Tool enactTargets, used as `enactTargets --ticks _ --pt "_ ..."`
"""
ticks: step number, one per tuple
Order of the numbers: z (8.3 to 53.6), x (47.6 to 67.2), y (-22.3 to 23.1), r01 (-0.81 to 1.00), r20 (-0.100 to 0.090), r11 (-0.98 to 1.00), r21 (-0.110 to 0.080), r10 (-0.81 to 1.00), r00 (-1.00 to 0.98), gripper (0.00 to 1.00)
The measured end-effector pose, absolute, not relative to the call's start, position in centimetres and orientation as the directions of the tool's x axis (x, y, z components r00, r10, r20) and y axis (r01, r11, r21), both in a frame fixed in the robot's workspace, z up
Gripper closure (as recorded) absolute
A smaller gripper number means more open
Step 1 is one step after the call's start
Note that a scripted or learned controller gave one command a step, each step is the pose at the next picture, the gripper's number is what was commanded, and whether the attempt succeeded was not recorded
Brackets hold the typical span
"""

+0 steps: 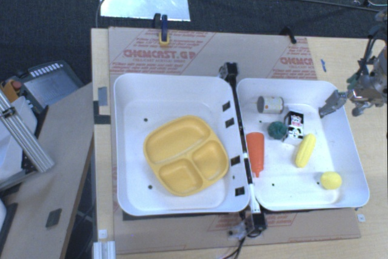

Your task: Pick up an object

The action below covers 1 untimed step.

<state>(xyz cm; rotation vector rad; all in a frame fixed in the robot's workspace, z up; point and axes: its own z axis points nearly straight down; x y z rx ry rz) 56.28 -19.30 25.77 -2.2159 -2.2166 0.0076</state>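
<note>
Bins side by side, gripper poised at 2 o'clock over the right bin, nothing picked yet.

Left bin taken up by a yellow divided tray, best ignored as too broad and flat. Gripper's state: cannot tell, too small and blurred at the rim; nothing seen in its hold. In the right bin, from 9 o'clock round: orange carrot-shaped toy against the dividing wall; yellow oblong toy near centre, tilted, free on both long sides; grey can on its side at 11 o'clock; green lump touching a small black-and-white piece; yellow ball at 5 o'clock. Likeliest pick, as a judgement: yellow oblong toy, probably light, stiff and smooth plastic, so taken across its narrow middle. Can and ball apt to roll.
</note>
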Motion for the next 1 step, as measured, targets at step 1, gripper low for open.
enactTargets --ticks 1 --pt "26.33 56.5 -19.26 1.0 -0.001 0.003 0.001 1.0 -0.003 0.0"
